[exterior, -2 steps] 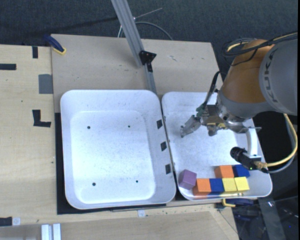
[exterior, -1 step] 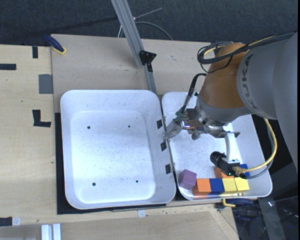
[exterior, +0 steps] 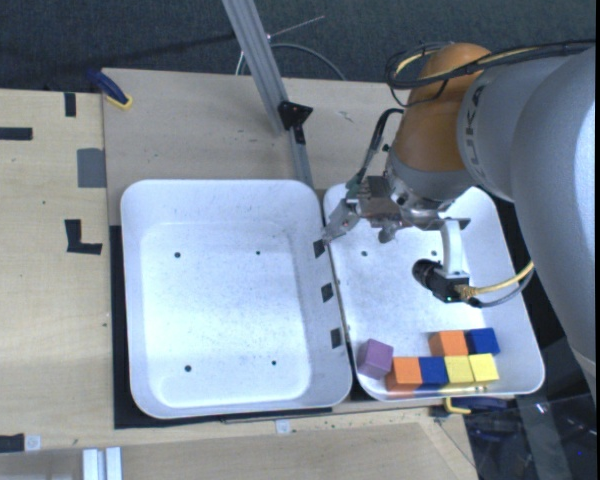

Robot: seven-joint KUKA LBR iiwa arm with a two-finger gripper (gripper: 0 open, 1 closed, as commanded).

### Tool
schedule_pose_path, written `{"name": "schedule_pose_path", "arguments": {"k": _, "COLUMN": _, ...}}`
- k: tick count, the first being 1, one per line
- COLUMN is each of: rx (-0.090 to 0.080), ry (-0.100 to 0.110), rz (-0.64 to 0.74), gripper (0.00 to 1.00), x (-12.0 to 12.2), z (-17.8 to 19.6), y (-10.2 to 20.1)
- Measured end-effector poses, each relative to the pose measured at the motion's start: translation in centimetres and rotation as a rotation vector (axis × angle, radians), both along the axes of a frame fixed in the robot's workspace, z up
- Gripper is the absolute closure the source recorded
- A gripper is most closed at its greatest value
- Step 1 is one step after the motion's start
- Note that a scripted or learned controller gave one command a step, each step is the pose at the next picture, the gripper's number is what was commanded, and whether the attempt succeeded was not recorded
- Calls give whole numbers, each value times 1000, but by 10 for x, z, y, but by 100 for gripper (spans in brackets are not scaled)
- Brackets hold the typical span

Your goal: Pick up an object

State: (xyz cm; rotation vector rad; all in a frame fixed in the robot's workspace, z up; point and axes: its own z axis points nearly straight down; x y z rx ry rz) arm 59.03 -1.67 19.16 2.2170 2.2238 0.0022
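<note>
Hovering over right bin, pincer state unclear; blocks clustered at near edge.

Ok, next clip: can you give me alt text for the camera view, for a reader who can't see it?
A grey robot arm with an orange band reaches from the right, its gripper over the far end of the right bin. At that bin's near edge sit small blocks: one purple, two orange, two blue, two yellow. The left bin lies alongside.
</note>
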Motion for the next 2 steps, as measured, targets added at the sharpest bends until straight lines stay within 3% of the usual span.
{"name": "schedule_pose_path", "arguments": {"k": 1, "rx": 1, "ry": 2, "rz": 2, "gripper": 0, "x": 23, "z": 0, "y": 39}}
{"name": "schedule_pose_path", "arguments": {"k": 2, "rx": 2, "ry": 5, "rz": 4, "gripper": 0, "x": 10, "z": 0, "y": 98}}
